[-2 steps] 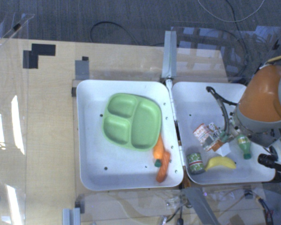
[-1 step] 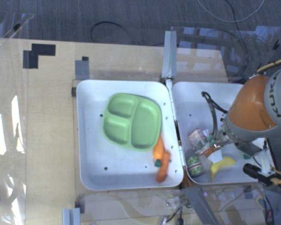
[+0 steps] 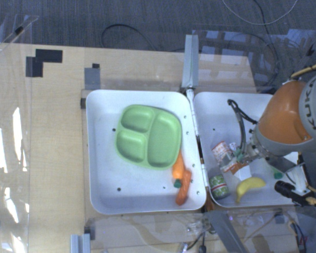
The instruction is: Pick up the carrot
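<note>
An orange carrot [image 3: 183, 186] with a green stem end lies in the left bin [image 3: 102, 194] near its front right corner, just off the green plate's edge. A second orange piece [image 3: 177, 166] touches it on the far side. My gripper [image 3: 239, 157] hangs low in the right bin [image 3: 213, 107], well to the right of the carrot, above a small cluster of packets [image 3: 222, 152]. The arm's orange band [image 3: 285, 115] and grey wrist hide part of that bin.
A green divided plate [image 3: 149, 136] fills the middle of the left bin. In the right bin lie a small green-labelled can [image 3: 218, 186] and a yellow banana [image 3: 249, 185] near the front edge. A black cable [image 3: 237, 112] runs along the arm.
</note>
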`<state>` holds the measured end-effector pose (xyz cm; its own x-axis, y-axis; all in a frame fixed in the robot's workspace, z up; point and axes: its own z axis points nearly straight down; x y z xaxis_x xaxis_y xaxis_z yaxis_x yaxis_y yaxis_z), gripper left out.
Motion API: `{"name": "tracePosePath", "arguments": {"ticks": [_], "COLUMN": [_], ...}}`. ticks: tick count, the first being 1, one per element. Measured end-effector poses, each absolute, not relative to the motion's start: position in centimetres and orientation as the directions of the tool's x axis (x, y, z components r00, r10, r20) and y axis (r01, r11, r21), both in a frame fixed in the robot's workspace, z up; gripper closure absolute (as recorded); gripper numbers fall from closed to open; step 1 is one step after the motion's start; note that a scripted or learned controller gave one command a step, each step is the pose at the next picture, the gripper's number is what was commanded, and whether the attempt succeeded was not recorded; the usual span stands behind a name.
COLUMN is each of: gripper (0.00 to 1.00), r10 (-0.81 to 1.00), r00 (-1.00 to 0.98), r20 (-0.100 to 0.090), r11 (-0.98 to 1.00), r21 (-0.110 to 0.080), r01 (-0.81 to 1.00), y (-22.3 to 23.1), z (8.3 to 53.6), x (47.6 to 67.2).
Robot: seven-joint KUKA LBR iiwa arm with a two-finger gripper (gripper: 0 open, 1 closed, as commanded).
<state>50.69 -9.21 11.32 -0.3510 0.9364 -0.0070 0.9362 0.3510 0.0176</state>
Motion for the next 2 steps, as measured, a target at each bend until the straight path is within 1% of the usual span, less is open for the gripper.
{"name": "tracePosePath", "arguments": {"ticks": [1,2], "gripper": [1.00,1.00], "r10": [0.991,0.972], "r00": [-0.133,0.237], "r20": [0.000,0.000], "r11": [0.133,-0.237], "r21": [0.004,0.005], "r01": [0.991,0.972], "y": [-9.3,-12.7], "z": [11.4,18.6], "x": [51.0,48.9]}}
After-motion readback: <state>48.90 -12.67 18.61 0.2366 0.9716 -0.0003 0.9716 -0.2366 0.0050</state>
